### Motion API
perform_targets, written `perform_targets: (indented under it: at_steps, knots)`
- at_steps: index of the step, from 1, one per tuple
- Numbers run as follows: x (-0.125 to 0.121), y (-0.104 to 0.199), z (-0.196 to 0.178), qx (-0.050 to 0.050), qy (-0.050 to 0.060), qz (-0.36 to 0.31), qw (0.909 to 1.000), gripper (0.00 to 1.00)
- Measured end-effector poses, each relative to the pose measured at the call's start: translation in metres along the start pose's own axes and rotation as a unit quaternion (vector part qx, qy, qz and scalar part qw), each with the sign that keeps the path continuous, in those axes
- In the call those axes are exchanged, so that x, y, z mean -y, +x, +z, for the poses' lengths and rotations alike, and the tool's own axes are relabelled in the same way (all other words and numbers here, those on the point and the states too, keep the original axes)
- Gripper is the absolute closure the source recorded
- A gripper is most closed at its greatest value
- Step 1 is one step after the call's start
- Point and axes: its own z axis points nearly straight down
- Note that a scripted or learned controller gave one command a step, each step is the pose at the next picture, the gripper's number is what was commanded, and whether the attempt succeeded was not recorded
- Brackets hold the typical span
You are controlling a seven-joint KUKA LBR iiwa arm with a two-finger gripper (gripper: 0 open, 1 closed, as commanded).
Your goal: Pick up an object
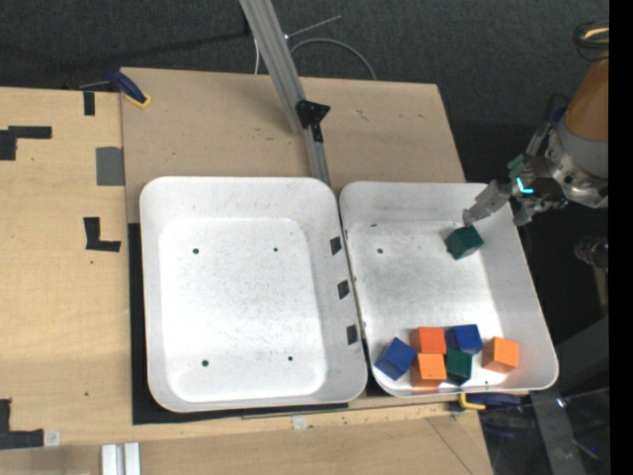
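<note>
Left bin [168,265] sits well left of the claw. Right bin [514,265]: green block [464,241] just below-left of the claw [487,206], seemingly apart. Claw state: cannot tell. Block cluster [445,352] lies well below the claw.

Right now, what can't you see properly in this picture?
- Whether the gripper holds the green block: its tip is blurred in the camera view.
- The arm: cut off by the picture's right edge.
- The dark green block in the pile: partly hidden behind the orange block.
</note>
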Motion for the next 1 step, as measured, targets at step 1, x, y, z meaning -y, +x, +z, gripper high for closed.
perform_targets:
  at_steps: [1]
  knots:
    - [-0.0009,0.0,-0.0025,0.001,-0.002,-0.001,1.0,0.0]
